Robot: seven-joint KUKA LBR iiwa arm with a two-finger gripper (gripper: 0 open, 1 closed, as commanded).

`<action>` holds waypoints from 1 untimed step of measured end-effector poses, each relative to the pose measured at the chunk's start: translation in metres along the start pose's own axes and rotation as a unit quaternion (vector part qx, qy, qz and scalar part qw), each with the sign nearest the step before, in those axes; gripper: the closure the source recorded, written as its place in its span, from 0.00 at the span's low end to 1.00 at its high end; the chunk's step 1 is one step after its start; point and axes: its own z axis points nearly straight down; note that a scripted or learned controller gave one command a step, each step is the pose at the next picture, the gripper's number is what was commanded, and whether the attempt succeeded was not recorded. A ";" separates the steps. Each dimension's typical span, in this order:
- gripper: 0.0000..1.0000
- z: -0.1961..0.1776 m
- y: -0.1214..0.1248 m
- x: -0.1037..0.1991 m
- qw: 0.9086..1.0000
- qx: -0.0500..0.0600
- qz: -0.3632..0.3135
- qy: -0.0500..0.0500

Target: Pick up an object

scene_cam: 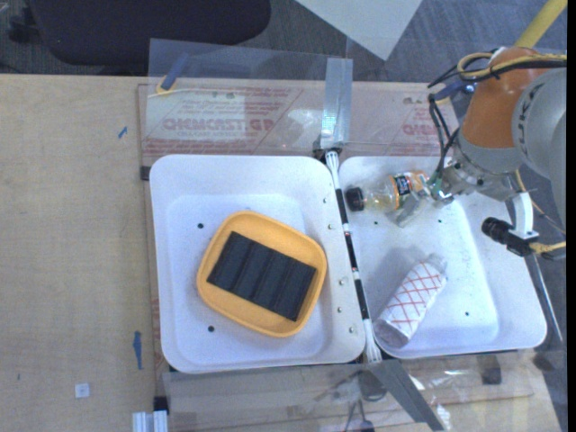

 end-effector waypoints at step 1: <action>0.00 -0.002 0.006 0.013 0.995 -0.010 -0.100 -0.012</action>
